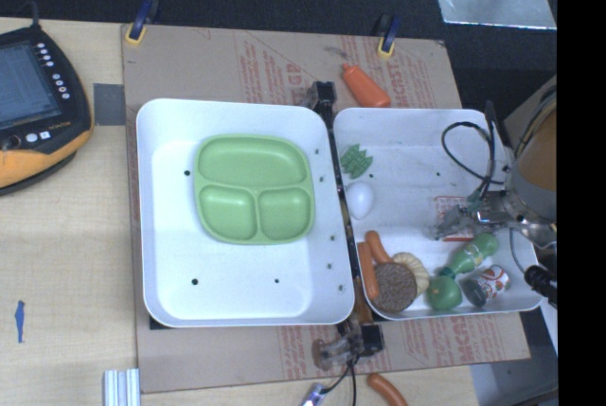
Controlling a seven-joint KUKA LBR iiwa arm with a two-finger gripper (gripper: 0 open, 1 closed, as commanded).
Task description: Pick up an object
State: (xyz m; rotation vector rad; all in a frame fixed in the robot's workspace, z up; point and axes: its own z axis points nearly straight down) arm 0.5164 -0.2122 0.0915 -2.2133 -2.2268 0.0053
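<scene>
The right bin (407,134) holds several small items: a green leafy piece (357,160), a white egg (360,198), an orange sausage (378,248), a brown round patty (395,285), a green ball (443,292), a green bottle (473,254) and a small can (489,282). My gripper (456,223) reaches in from the right and sits low over the right bin's right half, just above and left of the green bottle. Nothing shows clearly in its grasp. A black cable (469,153) loops above it.
The left bin (166,205) carries a green divided plate (254,188). An orange carrot (365,86) lies on the cardboard behind the bins, and another orange piece (388,388) lies in front. A teach pendant (38,106) rests at the far left.
</scene>
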